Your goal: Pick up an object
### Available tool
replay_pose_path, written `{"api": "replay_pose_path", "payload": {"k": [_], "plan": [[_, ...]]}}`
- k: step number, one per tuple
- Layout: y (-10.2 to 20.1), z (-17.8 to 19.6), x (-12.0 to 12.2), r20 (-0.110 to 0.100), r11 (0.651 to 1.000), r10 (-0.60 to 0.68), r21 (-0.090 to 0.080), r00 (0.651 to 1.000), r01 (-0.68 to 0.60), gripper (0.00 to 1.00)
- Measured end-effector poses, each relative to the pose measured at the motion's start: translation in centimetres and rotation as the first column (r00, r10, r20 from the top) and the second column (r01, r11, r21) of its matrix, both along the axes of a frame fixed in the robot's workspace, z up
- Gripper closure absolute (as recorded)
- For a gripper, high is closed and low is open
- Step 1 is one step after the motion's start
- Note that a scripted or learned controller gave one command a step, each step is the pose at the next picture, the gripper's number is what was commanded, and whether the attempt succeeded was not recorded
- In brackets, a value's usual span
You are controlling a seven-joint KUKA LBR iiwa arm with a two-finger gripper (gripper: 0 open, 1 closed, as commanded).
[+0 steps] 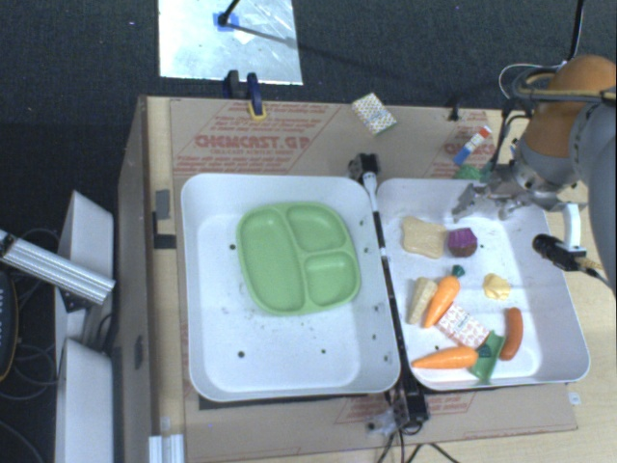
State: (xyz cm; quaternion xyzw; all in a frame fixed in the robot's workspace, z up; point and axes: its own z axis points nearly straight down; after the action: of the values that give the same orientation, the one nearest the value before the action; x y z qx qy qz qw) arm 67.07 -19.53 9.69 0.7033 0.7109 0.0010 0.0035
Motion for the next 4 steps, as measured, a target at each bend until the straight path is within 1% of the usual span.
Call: {"api": "replay_pose_path", "payload": {"k": [1,2,4], "plan": [[-0.7,-1.1,-0.1,-0.003,1.0,-0.007,0.001,1.0,0.007,0.0],[1.7,-1.2,-0.1,-0.004,1.0,-0.005,0.002,1.0,0.005,0.0],[0.1,-1.1,-0.1,-0.003,1.0,-0.009,0.001,1.0,0.009,0.0]]}}
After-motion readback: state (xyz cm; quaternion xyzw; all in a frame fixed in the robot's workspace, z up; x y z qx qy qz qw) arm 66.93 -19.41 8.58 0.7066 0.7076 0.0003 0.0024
